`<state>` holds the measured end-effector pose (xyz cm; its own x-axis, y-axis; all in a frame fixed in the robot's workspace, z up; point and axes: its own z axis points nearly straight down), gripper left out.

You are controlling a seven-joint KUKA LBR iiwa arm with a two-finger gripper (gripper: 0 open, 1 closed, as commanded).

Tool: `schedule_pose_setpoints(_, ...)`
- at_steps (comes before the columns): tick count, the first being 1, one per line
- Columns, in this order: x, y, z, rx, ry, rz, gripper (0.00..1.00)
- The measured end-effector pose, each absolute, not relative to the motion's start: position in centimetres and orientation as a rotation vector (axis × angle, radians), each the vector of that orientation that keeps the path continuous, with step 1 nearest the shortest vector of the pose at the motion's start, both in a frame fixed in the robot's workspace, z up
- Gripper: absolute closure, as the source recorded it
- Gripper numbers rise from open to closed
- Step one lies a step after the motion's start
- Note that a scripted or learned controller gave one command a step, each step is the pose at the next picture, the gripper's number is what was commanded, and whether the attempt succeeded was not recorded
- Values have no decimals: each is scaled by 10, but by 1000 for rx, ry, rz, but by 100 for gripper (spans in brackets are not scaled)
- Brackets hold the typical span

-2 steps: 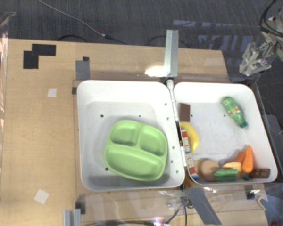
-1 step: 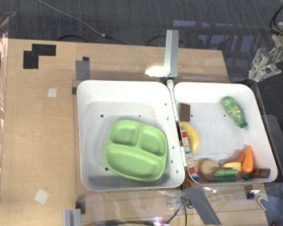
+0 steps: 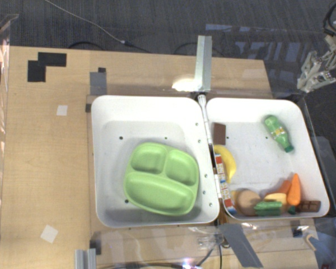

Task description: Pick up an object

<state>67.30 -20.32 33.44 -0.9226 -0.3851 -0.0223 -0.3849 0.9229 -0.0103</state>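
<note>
Two shallow white bins side by side on the bench, seen from above. Nearest, along the near wall of the right bin [image 3: 308,144], the toy foods lie heaped together — a round brown piece [image 3: 246,200], a green piece [image 3: 267,207], a small yellow piece [image 3: 275,197], an orange carrot [image 3: 293,189] and a dark brown block [image 3: 310,206] — touching or overlapping, so a grasp here would likely catch a neighbour. In the left bin [image 3: 101,150], a green divided plate [image 3: 161,178] lies flat near the middle; it is broad and low, and probably awkward for two fingers. Farther in, a banana [image 3: 228,162] rests just beside the shared divider, with a small brown block [image 3: 219,132] beyond it; the wall crowds both on their left. The green bottle [image 3: 278,133] lies on its side, well apart from everything else, and looks the most accessible candidate. Farthest, the gripper [image 3: 315,74] hangs outside the right bin, beyond its far right corner and clear of all objects — whether its claw is apart or together cannot be told. Judged from this, no object has yet been chosen.
</note>
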Motion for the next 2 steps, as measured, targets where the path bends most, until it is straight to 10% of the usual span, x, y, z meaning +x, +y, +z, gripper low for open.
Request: schedule_pose_setpoints(2,673,-191,314,-197,3111,-6,100)
